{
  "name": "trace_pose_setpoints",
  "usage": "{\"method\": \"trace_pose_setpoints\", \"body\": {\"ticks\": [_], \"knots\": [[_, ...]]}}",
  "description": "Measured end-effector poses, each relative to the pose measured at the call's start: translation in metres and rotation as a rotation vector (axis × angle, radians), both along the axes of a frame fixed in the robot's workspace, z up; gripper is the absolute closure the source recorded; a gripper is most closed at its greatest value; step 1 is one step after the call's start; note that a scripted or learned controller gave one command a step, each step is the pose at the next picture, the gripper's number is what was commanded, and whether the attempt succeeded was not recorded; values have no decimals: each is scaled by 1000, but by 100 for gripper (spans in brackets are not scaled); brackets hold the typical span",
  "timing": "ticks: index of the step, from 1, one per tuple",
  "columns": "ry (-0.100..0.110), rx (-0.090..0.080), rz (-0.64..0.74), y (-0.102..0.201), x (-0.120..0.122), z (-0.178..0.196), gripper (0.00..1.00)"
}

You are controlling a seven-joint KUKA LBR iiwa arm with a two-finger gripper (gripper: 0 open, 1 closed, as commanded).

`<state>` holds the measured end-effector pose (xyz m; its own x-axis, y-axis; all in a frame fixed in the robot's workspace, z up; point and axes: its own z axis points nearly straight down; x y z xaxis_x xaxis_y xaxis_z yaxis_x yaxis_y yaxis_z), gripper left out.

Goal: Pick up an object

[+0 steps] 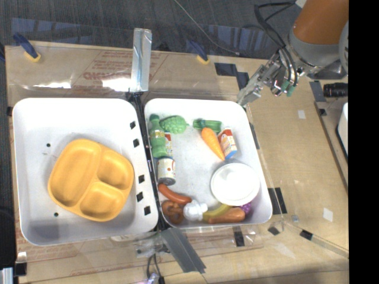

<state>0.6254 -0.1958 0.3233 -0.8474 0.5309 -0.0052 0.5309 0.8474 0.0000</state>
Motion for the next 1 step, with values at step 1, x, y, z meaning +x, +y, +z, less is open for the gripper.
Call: {"method": "trace_pose_setpoints", "body": {"ticks": [1], "knots": [[8, 4, -30, 73, -33, -85, 100]]}}
